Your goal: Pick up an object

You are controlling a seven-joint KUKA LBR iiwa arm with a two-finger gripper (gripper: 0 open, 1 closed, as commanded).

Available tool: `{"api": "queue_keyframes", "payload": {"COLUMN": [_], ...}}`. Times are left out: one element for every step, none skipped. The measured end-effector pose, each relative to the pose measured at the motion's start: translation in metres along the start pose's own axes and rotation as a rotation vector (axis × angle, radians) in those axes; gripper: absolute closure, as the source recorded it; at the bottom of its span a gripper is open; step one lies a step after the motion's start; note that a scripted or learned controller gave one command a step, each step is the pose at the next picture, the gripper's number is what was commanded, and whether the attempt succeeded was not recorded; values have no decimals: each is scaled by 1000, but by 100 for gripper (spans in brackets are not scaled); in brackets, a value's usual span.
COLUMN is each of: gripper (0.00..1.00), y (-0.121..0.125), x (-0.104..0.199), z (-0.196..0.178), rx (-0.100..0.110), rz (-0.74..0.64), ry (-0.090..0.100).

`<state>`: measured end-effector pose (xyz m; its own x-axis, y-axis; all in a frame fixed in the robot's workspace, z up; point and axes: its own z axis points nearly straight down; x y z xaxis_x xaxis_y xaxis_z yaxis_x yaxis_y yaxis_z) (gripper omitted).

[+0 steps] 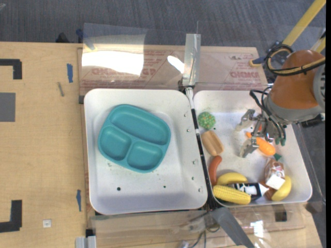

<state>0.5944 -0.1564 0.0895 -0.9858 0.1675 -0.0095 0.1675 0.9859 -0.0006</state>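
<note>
In the right bin (302, 164) my gripper (247, 135) hangs low with its two metal fingers (247, 120) spread apart, open, and nothing between them. A small orange toy (267, 148) lies just right of the lower finger, beside it and not in the grasp. Further left are a green ball (207, 120), a tan bun (212, 142) and a red sausage (215, 168). Along the front edge lie a yellow banana (231, 178), a corn cob (230, 194), a dark item (253, 189), a brown packet (273, 170) and a second yellow piece (283, 189).
The left bin (103, 190) holds a teal divided plate (135, 137). A clear upright divider (192, 61) stands behind the seam between the bins. The orange-banded wrist (292, 87) overhangs the right bin's back right corner.
</note>
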Motion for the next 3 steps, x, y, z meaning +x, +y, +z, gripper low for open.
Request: {"api": "queue_keyframes", "payload": {"gripper": [0, 100, 0], "y": [-6, -5, -5], "x": [25, 21, 21], "z": [0, -14, -13], "rx": [-2, -1, -1], "rz": [60, 57, 58], "ry": [-2, -16, -14]}}
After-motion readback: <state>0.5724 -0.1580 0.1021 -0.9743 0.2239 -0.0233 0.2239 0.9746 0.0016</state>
